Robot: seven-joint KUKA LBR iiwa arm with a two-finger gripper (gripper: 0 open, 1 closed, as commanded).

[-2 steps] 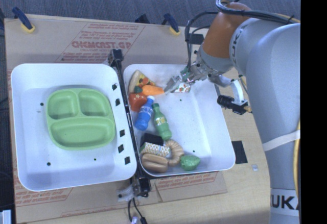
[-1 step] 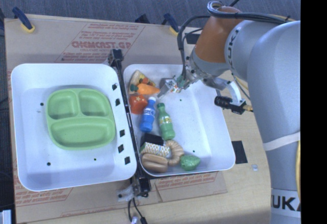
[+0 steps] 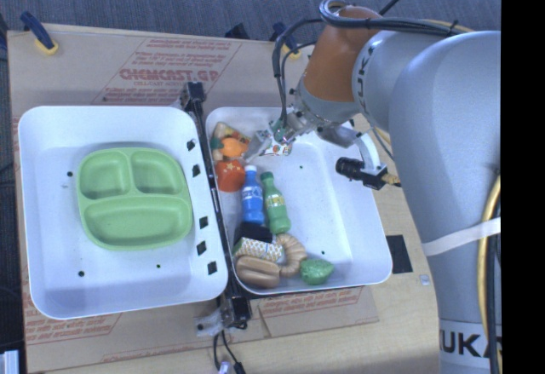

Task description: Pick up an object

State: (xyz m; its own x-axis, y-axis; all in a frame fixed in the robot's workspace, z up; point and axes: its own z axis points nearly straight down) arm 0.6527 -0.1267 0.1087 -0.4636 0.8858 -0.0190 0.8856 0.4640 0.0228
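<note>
1. The arm [image 3: 409,83] is reaching in from the right, its orange band sitting above the far end of the right bin [image 3: 353,219].
2. The gripper [image 3: 279,142] is hanging low over the far left part of the right bin. Whether the claw is apart, together, or clamped on anything cannot be told at this angle.
3. The objects are lying in a line along the right bin's left wall. Nearest the gripper, a small orange and yellow toy [image 3: 226,142] is sitting in the far corner, with a red cup [image 3: 229,175] just beside it.
4. A blue bottle [image 3: 252,200] and a green bottle [image 3: 274,204] are lying side by side mid-bin, touching or nearly so.
5. At the near end, a hot dog toy [image 3: 257,270], a pretzel-shaped piece [image 3: 294,250] and a green leafy lump [image 3: 316,270] are crowding together.
6. The left bin [image 3: 43,210] is carrying a green divided plate [image 3: 134,197], lying flat and well apart from the gripper.
</note>
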